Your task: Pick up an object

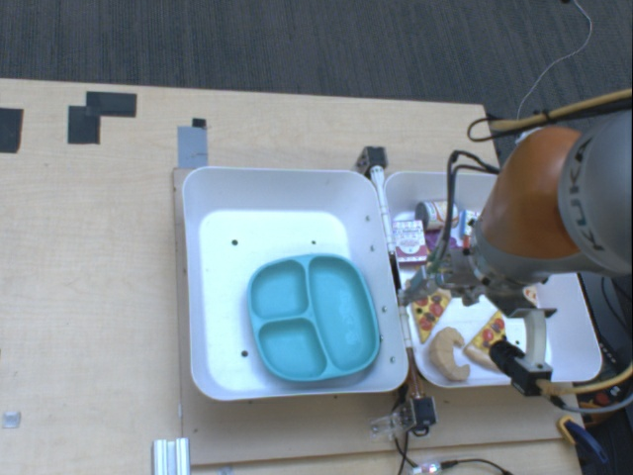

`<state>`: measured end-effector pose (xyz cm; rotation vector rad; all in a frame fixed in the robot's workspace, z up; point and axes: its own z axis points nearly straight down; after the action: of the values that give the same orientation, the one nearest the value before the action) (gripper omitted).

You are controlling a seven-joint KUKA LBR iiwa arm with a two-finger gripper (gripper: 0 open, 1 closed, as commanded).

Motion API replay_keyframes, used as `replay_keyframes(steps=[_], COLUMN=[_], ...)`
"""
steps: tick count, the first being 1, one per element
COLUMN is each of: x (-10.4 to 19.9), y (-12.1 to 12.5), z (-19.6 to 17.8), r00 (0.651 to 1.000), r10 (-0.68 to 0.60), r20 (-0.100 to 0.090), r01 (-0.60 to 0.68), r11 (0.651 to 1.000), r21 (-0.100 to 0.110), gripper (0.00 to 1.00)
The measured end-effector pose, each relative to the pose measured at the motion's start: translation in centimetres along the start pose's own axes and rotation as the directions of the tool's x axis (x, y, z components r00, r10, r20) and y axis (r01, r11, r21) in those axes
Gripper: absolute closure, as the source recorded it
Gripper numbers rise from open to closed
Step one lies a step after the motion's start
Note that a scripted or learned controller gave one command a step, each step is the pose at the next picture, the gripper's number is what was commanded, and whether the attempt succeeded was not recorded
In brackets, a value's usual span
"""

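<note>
The right bin (pixel 579 359) holds several small objects. A pizza-slice toy (pixel 429 315) lies near its left wall, and a tan croissant (pixel 448 354) sits at the front. A second red and yellow piece (pixel 488 334) lies just right of the croissant. A white and purple carton (pixel 408 237) and a small can (pixel 432 213) sit at the back left. My gripper (pixel 430 285) hangs low over the left part of this bin, just above the pizza slice. The wrist and orange band (pixel 529 201) hide most of it.
The left bin (pixel 213 265) carries a blue three-compartment plate (pixel 314 317). A ridge (pixel 388 255) divides the two bins. Cables run off the bench's front right corner (pixel 584 394). Black tape marks (pixel 99 117) lie on the far left of the bench.
</note>
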<state>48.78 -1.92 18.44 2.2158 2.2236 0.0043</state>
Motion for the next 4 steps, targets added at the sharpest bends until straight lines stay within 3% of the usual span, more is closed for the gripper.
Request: replay_keyframes(steps=[1,2,3,4], x=[0.0,-6.7,-6.6,0.1], y=[0.0,-0.2,0.0,1.1], z=[0.0,7.7,6.6,0.0], r00=[1.000,1.000,1.000,1.000], r10=[0.000,0.002,-0.001,-0.002], r20=[0.000,0.000,-0.001,-0.001], r01=[0.000,-0.002,0.001,0.002], r11=[1.000,1.000,1.000,1.000], r21=[0.000,0.004,0.001,0.001], gripper=[0.00,0.00,1.00,1.00])
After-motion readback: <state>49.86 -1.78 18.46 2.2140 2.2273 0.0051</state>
